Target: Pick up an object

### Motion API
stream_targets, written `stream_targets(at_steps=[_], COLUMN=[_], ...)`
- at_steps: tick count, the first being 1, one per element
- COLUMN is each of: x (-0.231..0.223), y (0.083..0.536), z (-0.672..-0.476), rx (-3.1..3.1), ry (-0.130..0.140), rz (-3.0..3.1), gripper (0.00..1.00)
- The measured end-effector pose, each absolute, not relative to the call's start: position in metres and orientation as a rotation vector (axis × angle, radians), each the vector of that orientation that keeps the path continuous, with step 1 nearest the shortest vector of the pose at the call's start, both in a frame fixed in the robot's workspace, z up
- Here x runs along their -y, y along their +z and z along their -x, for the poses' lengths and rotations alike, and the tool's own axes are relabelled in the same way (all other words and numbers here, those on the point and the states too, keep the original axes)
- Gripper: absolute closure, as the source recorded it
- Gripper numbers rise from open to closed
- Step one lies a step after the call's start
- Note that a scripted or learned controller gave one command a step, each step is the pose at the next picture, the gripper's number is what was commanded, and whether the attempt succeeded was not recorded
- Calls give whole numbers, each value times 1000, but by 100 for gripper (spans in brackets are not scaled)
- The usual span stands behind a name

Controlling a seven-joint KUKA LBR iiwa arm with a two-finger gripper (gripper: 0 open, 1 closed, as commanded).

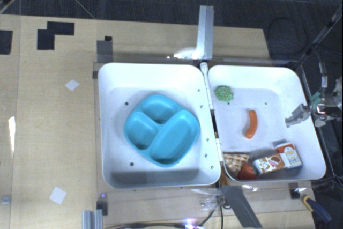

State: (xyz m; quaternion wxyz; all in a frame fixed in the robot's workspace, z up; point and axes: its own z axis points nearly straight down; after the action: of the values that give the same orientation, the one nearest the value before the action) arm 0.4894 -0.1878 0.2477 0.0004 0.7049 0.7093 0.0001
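The sausage [251,124] is the thing we would go for: it lies alone on the bare floor of the right bin [268,79], roughly in the middle, its long side running near to far, with clear space on every side. The gripper [298,114] sits at the right bin's right rim, apart from every object; whether it is wide or narrow we cannot tell at this size, and nothing shows between it.

To do this step well, we judge the arm should carry the gripper left over the bin to stand above the sausage's middle, turn so that it closes across the short width, and come straight down. A round, smooth shape may roll or slip away if the closing is off centre.

Other candidates are less easy. The green ball [224,94] rests near the far left corner, close to the wall between the bins, which could crowd the approach. The juice carton [277,160] lies flat along the near wall, with a snack packet [236,161] and a red thing [247,171] just beside it in the near left corner; these crowd each other.

The left bin [115,94] holds a blue divided plate [162,130], well apart from the gripper.
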Motion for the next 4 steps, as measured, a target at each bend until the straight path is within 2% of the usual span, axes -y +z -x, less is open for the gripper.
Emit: stream_targets(at_steps=[1, 2, 3, 4], x=[206, 171, 158, 166], y=[182, 116, 88, 97], z=[-577, -657, -584, -580], rx=[-2637, -2620, -2692, -2840], ry=[2, 3, 8, 3], rz=[-1704, -1728, -1597, -1333], gripper=[0, 0, 0, 0])
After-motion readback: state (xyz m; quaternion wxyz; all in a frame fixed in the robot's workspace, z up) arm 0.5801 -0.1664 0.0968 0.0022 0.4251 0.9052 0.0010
